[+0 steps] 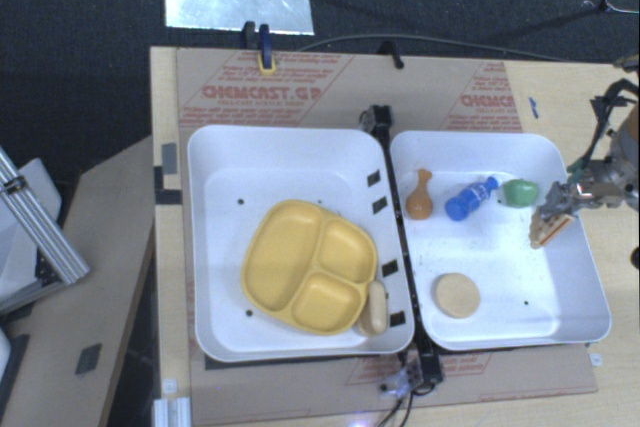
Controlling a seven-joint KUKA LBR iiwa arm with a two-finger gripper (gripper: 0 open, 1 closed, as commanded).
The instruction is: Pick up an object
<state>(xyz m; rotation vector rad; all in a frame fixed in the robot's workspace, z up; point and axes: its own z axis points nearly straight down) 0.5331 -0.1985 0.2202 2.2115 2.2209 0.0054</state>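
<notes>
Blue bottle (470,198) is your likeliest target. It lies on its side in the right bin (580,310), toward the far wall, with its cap end pointing at the green object (520,192) just beside it and a brown gourd-shaped piece (419,196) near its other end. It looks like a small plastic toy, so expect it to be light, stiff and smooth. Being round, it will probably roll or squirt out if you pinch it off-centre. Take it across the middle of the body, with the jaws square to its long axis, not at the narrow neck.

The gripper (552,223) sits at the right side of that bin, near the green object and a little apart from the bottle. A tan sliver shows at its tip, and you cannot tell whether the jaws are apart, together or clamped on something.

A round tan disc (456,295) lies flat nearer the front. It is thin and would be hard to get under. In the left bin (215,215) a yellow divided plate (310,265) has a beige roll (375,307) touching its edge. Both bins rest on the worktop (170,105).
</notes>
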